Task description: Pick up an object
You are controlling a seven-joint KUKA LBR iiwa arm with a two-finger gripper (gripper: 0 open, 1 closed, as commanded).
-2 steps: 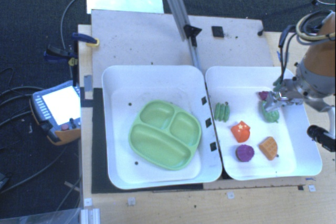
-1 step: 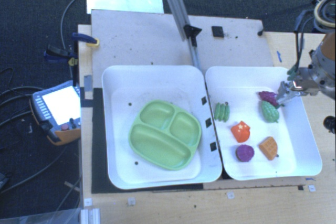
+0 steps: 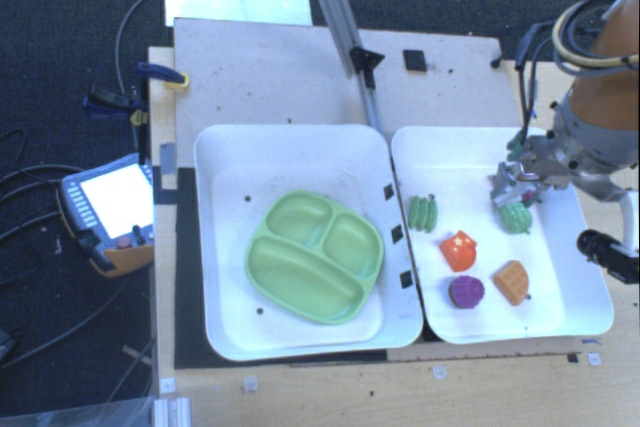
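We hang our grey two-finger gripper [image 3: 517, 195] right above the knobbly green toy vegetable [image 3: 516, 217] (jaws' state we cannot tell), apparently lining up a grasp.

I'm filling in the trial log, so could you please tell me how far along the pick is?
Done: the gripper has reached the right bin and sits right over the green toy. In hand: nothing visibly; the toy looks to be resting on the bin floor. Left: grasping and lifting it. The red, purple, orange and green pod toys lie apart, untouched.
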